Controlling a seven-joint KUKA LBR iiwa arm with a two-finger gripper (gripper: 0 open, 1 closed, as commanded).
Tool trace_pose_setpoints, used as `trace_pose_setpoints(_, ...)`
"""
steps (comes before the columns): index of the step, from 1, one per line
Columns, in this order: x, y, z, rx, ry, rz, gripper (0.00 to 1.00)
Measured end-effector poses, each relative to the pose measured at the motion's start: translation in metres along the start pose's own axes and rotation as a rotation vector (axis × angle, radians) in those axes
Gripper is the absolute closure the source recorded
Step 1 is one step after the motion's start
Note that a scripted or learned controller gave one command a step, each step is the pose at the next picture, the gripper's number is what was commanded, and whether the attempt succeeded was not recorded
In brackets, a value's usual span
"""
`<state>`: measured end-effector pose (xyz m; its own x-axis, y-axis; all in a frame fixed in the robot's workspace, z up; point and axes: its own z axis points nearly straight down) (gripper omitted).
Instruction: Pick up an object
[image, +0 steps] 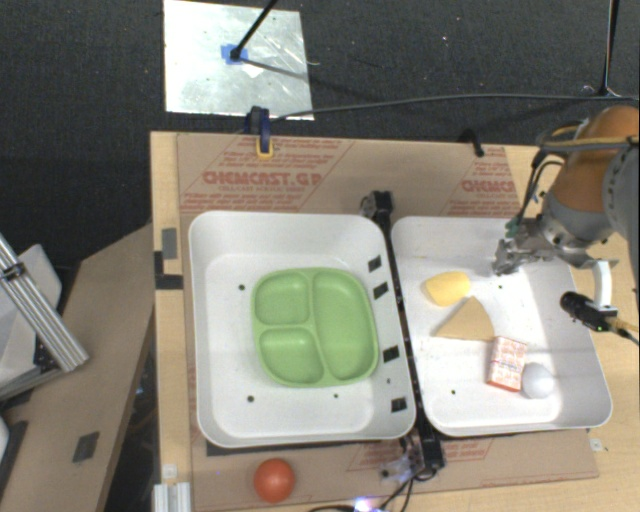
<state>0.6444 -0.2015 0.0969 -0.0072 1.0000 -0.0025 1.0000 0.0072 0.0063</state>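
In the right bin (560, 410) lie a yellow lemon-like lump (446, 288), a tan wedge (466, 323), a small red and white box (507, 362) and a white ball (538, 381). My gripper (505, 258) hangs over the bin's back right part, right of the yellow lump and above the wedge. Nothing shows between its fingertips. The arm with its orange band (600, 150) comes in from the upper right.
The left bin (215, 300) holds a green divided tray (314, 326). An orange-red ball (273, 479) rests on the cardboard in front of the bins. A black part of the arm (590, 312) juts over the right bin's right side. A metal rail (35, 305) stands at far left.
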Motion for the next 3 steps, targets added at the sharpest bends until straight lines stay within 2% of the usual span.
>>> trace_pose_setpoints(2, 0.0, 0.015, -0.124, -0.002, -0.001, 0.001, 1.0)
trace_pose_setpoints(3, 0.0, 0.016, -0.138, 0.001, 0.001, 0.0, 1.0)
